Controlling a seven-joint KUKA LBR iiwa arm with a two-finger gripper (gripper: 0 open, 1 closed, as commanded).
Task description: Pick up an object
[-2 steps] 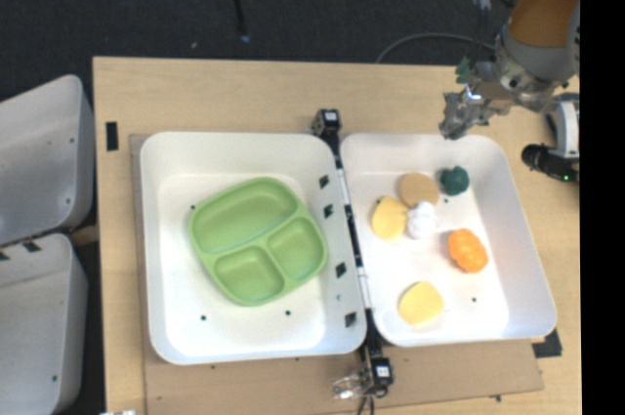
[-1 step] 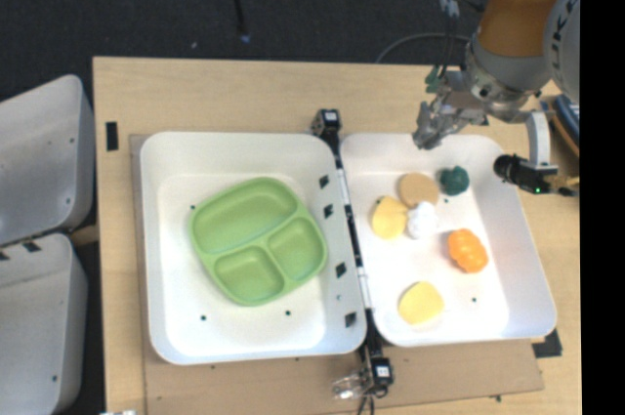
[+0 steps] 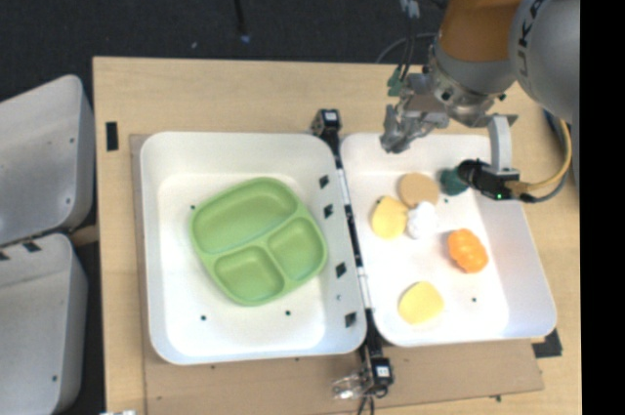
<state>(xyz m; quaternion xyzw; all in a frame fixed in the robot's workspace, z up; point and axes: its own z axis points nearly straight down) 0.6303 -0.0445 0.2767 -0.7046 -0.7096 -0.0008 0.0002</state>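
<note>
The right bin (image 3: 518, 306) holds several small things: a tan round piece (image 3: 417, 187), a yellow piece (image 3: 388, 218), a white piece (image 3: 423, 222), an orange piece (image 3: 468, 250), a second yellow piece (image 3: 421, 303) near the front, and a dark green piece (image 3: 452, 180). My gripper (image 3: 395, 140) hangs over the bin's far left corner, above and behind the tan piece. Nothing shows between its fingers.
The left bin (image 3: 166, 306) holds a green divided tray (image 3: 258, 239). A ridge with black clips (image 3: 344, 228) separates the two bins. White panels (image 3: 39, 208) stand at the far left beyond the bench.
</note>
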